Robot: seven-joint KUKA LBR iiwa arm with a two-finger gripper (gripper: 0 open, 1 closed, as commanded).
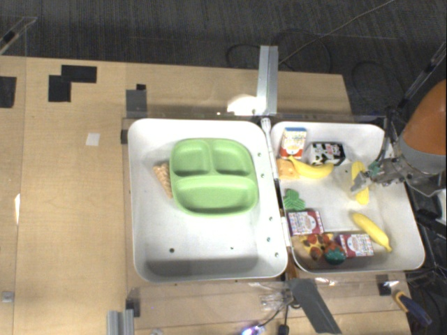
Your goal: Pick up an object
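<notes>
Pale wooden counter (63,208), dark carpet at 12 o'clock; end effector (368,178), grip state unclear, over right shallow white bin (412,250).

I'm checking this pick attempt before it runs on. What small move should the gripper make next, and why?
Probably lower straight down a little. The gripper hangs at the right white bin's right side, over a small yellow banana-shaped toy with nothing visibly between its fingers, so a short descent looks like the nearest pick.
</notes>
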